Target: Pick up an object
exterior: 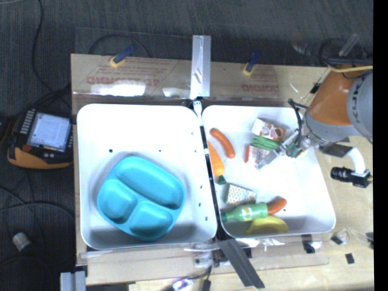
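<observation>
The gripper (295, 145) sits at the right edge of the packet (267, 143), which lies in the right bin (321, 193), above the green bottle (245, 213). Whether the jaws are clenched I cannot tell. The packet looks light, crinkly and slippery; pinching a flat edge seems best.

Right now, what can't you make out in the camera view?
- Gripper: too small and dark against the packets to read its grasp.
- Banana: partly covered by the green bottle.
- Carrot: pressed against the right bin's left wall, outline unclear.
</observation>
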Controlling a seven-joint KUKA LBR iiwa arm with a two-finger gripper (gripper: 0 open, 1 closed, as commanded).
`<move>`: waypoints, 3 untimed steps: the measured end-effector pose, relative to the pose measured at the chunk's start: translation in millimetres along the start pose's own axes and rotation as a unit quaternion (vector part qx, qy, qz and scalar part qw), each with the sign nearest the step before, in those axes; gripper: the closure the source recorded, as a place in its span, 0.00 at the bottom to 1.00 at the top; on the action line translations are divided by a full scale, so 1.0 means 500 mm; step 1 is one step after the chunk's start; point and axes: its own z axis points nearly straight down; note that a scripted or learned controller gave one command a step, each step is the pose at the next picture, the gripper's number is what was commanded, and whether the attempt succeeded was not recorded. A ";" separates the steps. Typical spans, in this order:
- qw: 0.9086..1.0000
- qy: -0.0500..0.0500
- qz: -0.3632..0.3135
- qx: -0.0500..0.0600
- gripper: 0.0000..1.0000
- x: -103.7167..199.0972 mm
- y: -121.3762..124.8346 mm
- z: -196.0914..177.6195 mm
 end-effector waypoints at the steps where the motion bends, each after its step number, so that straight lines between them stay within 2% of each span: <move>1: 0.999 0.001 -0.044 0.025 0.00 -0.007 0.103 0.003; 2: 0.999 -0.004 -0.046 0.020 1.00 -0.007 0.111 -0.017; 3: 0.999 0.001 0.018 0.027 1.00 0.007 0.143 0.002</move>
